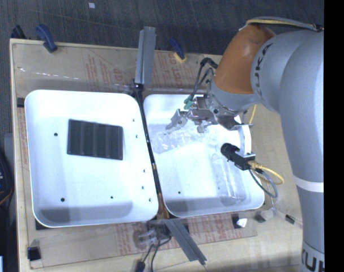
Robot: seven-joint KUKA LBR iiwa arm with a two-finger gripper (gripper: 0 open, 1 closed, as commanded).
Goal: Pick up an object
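Camera view: two shallow white bins are seen side by side on the bench, with the arm (285, 84) reaching in from the right over the right bin (177, 205).

Left bin (41, 152): a dark ribbed rectangular object (95, 139) lies flat near its centre, well apart from the arm.

Right bin: two clear, near-transparent items are made out against the white floor, one crumpled piece (166, 137) toward the upper left and one elongated clear piece (228, 180) along the right side. Both are hard to outline.

The gripper (189, 118) is held low over the upper part of the right bin, just beside the crumpled clear piece. This placement is judged to be an approach to that piece as the pick target, it being nearest. Whether the tool is released or clenched cannot be told; nothing is seen held in it.

Risk noted: thin clear material may slip or deform under grasp.
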